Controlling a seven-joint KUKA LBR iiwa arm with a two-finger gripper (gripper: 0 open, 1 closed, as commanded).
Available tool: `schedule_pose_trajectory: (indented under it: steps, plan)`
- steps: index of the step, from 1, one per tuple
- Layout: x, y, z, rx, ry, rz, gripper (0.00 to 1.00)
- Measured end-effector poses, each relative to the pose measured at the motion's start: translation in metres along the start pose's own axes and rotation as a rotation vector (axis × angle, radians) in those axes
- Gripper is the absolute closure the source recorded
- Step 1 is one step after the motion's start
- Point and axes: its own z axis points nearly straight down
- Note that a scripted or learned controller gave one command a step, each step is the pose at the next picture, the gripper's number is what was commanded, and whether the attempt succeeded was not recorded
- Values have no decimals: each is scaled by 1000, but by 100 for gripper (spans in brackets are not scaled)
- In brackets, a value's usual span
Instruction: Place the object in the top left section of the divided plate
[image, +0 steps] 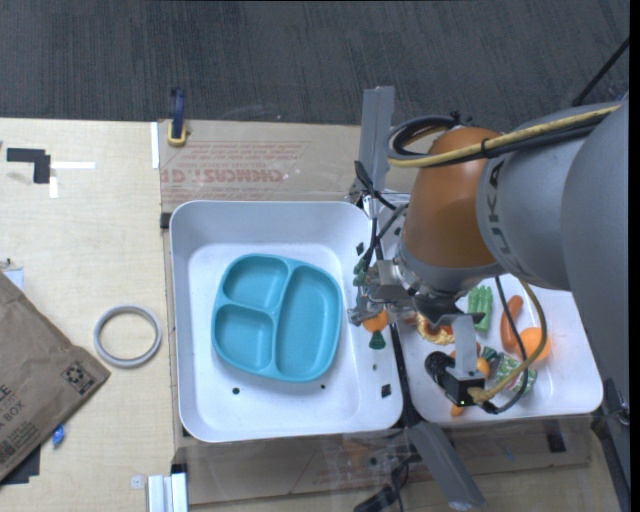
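On the worktop's (90, 240) far left lie a brown packet (35, 375) and one grey ring (127, 334), well apart from the two white bins. One blue plate (277, 317) sits in the left bin (190, 400), with three sections: two small ones on its left side and one long one on the right; all three look bare. Over the seam between the bins hang the jaws (375, 318), and a small orange piece with a green end (375, 327), a carrot-like toy by my guess, sits between them, so they seem clamped on it, though the view is tight. To do this step well, I judge the arm should carry the piece left over the plate, past the long section, centre it above the upper small section (253, 279), and lower close before letting go so it cannot roll over the divider. The right bin (580, 390) holds several more orange and green pieces, too jumbled to count.
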Motion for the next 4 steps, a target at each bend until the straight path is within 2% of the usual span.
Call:
schedule_pose_trajectory:
  steps: [1, 2, 3, 4]
  plan:
    - [37, 102, 52, -1, -2, 58, 100]
    - [35, 23, -82, -2, -2, 237, 100]
    - [74, 10, -86, -1, -2, 463, 100]
    - [78, -10, -59, 0, -2, 554, 100]
